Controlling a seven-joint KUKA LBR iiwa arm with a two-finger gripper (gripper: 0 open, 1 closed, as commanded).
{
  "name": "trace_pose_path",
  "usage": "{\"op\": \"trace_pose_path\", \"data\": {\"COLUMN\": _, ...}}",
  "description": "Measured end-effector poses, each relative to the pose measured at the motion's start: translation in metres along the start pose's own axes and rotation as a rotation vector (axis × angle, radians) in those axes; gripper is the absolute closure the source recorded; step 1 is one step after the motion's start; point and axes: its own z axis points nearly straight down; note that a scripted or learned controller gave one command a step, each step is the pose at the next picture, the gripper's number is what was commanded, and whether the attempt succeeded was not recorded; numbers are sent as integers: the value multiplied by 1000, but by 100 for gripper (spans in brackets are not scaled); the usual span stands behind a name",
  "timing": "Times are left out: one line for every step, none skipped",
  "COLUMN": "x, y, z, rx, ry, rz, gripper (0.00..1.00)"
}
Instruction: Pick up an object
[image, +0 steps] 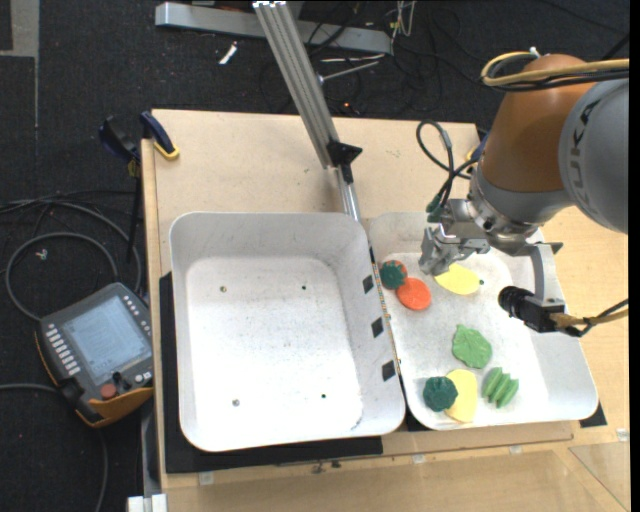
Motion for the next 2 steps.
{"op": "trace_pose_path", "data": {"x": 53, "y": -9, "z": -7, "rx": -1, "ry": 0, "rz": 0, "gripper": 100}}
{"op": "trace_pose_path", "data": {"x": 115, "y": -22, "z": 0, "rx": 0, "ry": 0, "rz": -1, "gripper": 100}}
